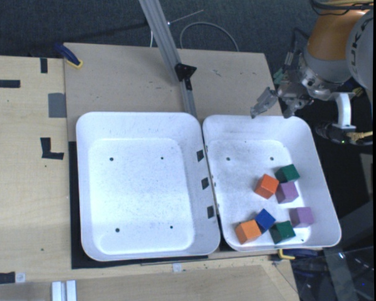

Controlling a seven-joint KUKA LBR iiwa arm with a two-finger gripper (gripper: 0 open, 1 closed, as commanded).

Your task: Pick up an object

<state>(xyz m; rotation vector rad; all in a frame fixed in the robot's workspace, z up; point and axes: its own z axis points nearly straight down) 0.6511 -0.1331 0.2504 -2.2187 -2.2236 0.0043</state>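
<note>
Desk (138, 74) boards carried two white bins side by side, filling most of its middle. Left bin (91, 130) sat toward the desk's left half, its floor bare but for dark specks. Right bin (235, 130) touched it along a shared edge and reached almost to the desk's right edge. Above that bin's far right corner hung the arm (338, 30), grey with an orange band. Its gripper (272, 102) pointed down and left over the bin's far rim, clear of every block; its fingers stood slightly parted with nothing between them.

A grey pole (166, 39) slanted across the desk's far edge, ending at a black clamp near the seam between the bins.

All blocks lay in the right bin's near right part. A green block (289, 172) sat farthest back, a purple block (287, 191) just in front of it, and an orange block (267, 185) touching that purple one on the left. Nearer the front rim a second orange block (247, 231), a blue block (265, 219) and a second green block (282, 231) huddled in a row, with a second purple block (301, 216) just beside them toward the right wall.
</note>
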